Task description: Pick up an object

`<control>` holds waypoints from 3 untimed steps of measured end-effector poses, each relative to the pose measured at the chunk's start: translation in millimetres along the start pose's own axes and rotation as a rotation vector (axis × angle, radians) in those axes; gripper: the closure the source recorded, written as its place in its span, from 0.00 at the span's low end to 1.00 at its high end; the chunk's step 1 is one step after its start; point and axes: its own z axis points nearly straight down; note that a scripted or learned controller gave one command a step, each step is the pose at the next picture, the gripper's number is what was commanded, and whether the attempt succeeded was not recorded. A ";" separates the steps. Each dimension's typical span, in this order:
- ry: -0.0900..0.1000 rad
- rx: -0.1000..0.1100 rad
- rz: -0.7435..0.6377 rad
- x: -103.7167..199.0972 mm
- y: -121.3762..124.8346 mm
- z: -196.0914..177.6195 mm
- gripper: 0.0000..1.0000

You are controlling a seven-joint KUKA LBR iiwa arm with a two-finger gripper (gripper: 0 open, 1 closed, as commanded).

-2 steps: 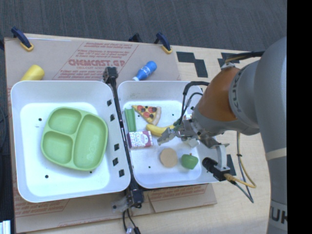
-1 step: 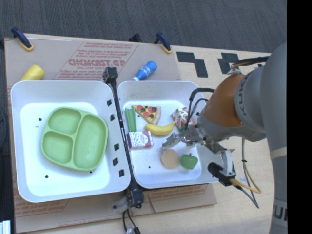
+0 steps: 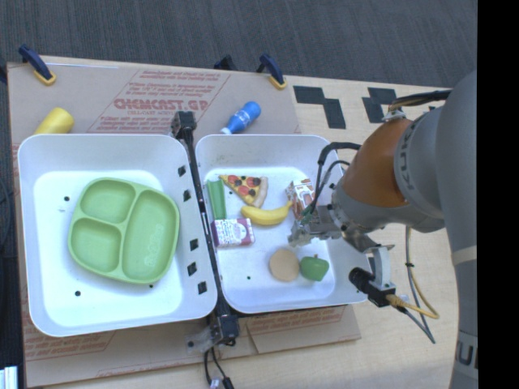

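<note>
Two bins [image 3: 32, 217], one plate [image 3: 123, 230]

Right bin [image 3: 243, 298]: items crowd its middle, namely pizza slice [image 3: 246, 187], banana [image 3: 268, 213], green stick [image 3: 216, 198], purple carton [image 3: 233, 232], tan disc [image 3: 284, 265], green pepper [image 3: 315, 267] and a small packet [image 3: 302, 194]. Open floor lies along the near edge. Left bin [image 3: 40, 298]: green divided plate [image 3: 123, 230] fills the centre; margins remain passable.

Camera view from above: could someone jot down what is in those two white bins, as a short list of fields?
left bin: light green plastic divided plate
right bin: toy pizza slice, yellow toy banana, green stick, small purple carton, round tan disc, green toy pepper
gripper: low over right bin, above the pepper in the picture
outside bins: blue bottle, yellow object
</note>
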 end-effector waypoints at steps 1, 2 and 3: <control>-0.001 0.000 -0.001 0.0 -0.1 0.1 0.00; 0.000 -0.004 0.008 -16.7 70.6 10.0 0.00; 0.000 0.000 0.006 -18.6 -26.7 10.8 0.00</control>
